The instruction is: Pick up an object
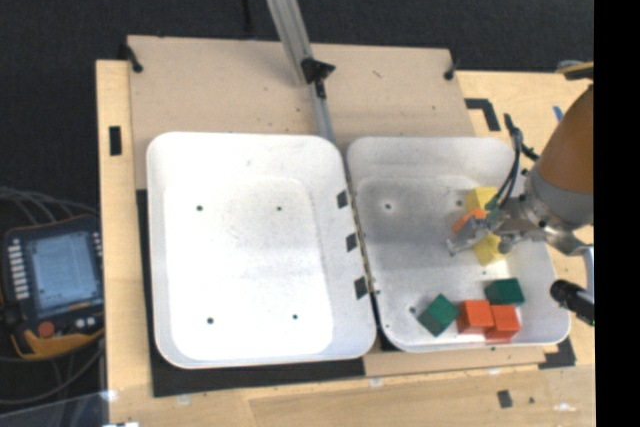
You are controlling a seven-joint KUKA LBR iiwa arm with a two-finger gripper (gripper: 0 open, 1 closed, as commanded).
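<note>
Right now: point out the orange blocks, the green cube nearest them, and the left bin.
orange blocks [489, 317], camera view, top faces.
green cube [437, 314], camera view, top face.
left bin [160, 215], camera view, left rim.

— What sits on the surface?
— A tan board toward the back, and two shallow white bins side by side, touching at the middle.
— Which is which?
— The left bin and the right bin. A slanted metal rail meets the board's far edge.
</note>
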